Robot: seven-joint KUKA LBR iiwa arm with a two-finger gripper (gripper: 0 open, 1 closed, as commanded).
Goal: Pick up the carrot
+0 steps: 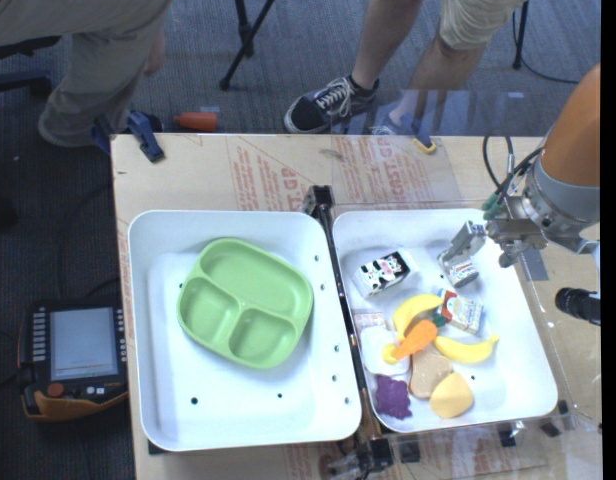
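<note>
Though it lies half buried among the other play food, the carrot (415, 337) is easy to spot — a small orange toy with a green top, lying on a slant in the right bin (536, 313), well below and to the left of the gripper (462, 255). It looks like light, hollow plastic: stiff, smooth, probably a bit slippery, and not fragile. I'd judge the thick part of the orange body the best place to pinch, across its width, since the tip tapers and would likely squirt out.

From where I stand the gripper hangs above the bin's upper part with nothing between its fingers; they appear spread apart, though the metal blurs against the white.

Around the carrot things are crowded. It rests against a yellow banana (413, 312) on the side toward the fingers, and a second banana (466, 347) lies just beyond its green top. One small juice carton (464, 312) sits just beside that top, closer to the fingers. On the carrot's far side from the fingers lie one tan bread slice (426, 373), one yellow chip-like piece (451, 396) and one purple grape bunch (392, 396). One cow-patterned milk box (386, 271) sits off to the fingers' left.

So — one carrot, two bananas. The left bin (153, 268) holds a single green divided plate (246, 302), well apart from the fingers.
</note>
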